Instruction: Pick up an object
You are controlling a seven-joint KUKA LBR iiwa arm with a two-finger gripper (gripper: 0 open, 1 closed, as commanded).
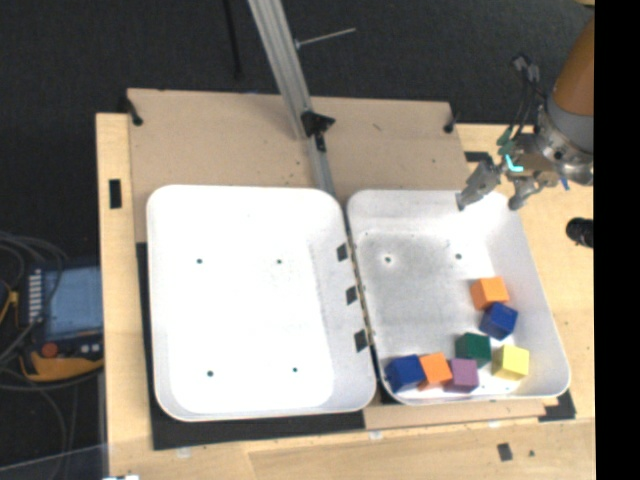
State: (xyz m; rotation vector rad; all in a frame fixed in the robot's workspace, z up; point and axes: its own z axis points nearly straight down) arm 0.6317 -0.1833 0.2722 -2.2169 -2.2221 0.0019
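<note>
Several small cubes lie in the right bin [420, 268], grouped at its near right corner: an orange cube [489, 291], a blue cube [499, 319], a green cube [474, 347], a yellow cube [511, 360], a purple cube [464, 373], a second orange cube [436, 368] and a second blue cube [404, 371]. My gripper [497, 194] hangs over the bin's far right corner, well above and behind the cubes. Its two fingers are spread apart, with nothing between them.
The left bin [250, 298] lies beside the right one, joined by clips along the shared edge. A slanted metal post [285, 58] rises behind the bins. A handheld pendant with cables [60, 313] sits off the bench's left side.
</note>
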